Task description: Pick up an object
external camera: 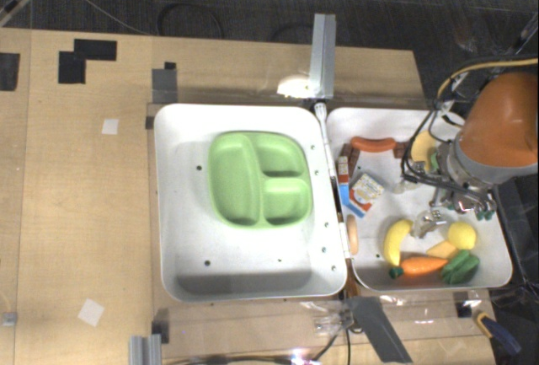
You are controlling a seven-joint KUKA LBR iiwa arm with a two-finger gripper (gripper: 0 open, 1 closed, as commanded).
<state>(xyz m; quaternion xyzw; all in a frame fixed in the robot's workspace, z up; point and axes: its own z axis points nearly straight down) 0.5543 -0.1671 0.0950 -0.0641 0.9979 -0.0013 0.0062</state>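
The gripper (434, 218) hung at the frame's right, just beside the banana (394, 242). The banana's long axis ran almost top-to-bottom, and the carrot (418, 266) lay crosswise below. Whether the gripper was clenched or released, I could not tell.

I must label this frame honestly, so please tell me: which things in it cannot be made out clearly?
- Pincer, camera view: small and blurred under the arm's wrist; open or shut cannot be told.
- Yellow object by the right bin's back wall: partly covered by the arm and cables.
- Small packet: print too small to read.
- Carrot, lemon and green vegetable: crowded together, touching or overlapping unclear.
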